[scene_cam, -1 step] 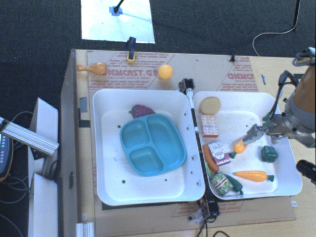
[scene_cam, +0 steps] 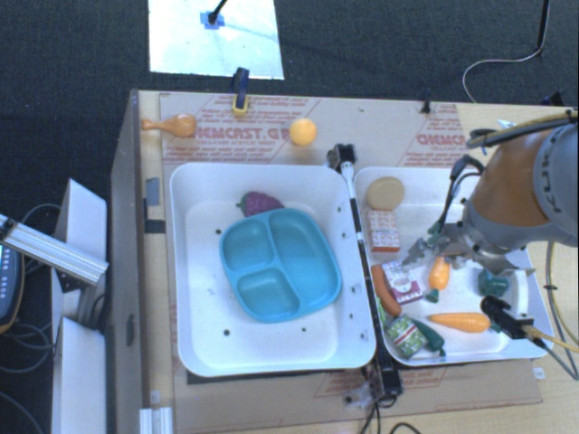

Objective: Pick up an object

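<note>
On the bench's far edge lie an orange drumstick-shaped toy (scene_cam: 172, 127) and an orange ball (scene_cam: 303, 132). The left bin (scene_cam: 199, 333) holds a blue divided plate (scene_cam: 280, 262), which partly covers a purple item (scene_cam: 261, 202) at its far side. In the right bin (scene_cam: 536, 333), from left: a sausage (scene_cam: 384, 289), a red-and-white box (scene_cam: 384, 230), a round tan piece (scene_cam: 385, 192), a green packet (scene_cam: 405, 334), a carrot (scene_cam: 461, 321). The gripper (scene_cam: 441, 253) hangs over the bin's middle, just above a small orange object (scene_cam: 439, 274); whether its fingers are spread or closed cannot be made out. The arm hides the bin's far right.
</note>
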Robot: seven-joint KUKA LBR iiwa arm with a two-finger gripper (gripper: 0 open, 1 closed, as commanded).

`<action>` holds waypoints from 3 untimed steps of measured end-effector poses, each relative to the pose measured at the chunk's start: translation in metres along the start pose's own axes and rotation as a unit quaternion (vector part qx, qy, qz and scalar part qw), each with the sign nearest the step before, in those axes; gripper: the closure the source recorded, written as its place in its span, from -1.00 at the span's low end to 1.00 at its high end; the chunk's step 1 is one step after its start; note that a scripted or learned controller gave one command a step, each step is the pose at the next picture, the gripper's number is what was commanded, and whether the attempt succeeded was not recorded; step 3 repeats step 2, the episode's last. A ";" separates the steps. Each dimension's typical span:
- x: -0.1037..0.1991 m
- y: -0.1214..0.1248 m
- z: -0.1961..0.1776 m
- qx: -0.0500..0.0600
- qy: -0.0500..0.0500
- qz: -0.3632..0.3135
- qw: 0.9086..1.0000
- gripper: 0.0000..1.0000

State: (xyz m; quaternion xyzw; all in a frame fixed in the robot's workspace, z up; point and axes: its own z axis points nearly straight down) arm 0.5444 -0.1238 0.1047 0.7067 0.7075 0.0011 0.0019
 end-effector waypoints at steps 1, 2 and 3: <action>0.000 0.000 -0.010 0.000 0.000 0.000 1.000 1.00; 0.069 0.042 -0.106 0.000 0.001 -0.001 1.000 1.00; 0.069 0.042 -0.106 0.000 0.001 -0.001 1.000 1.00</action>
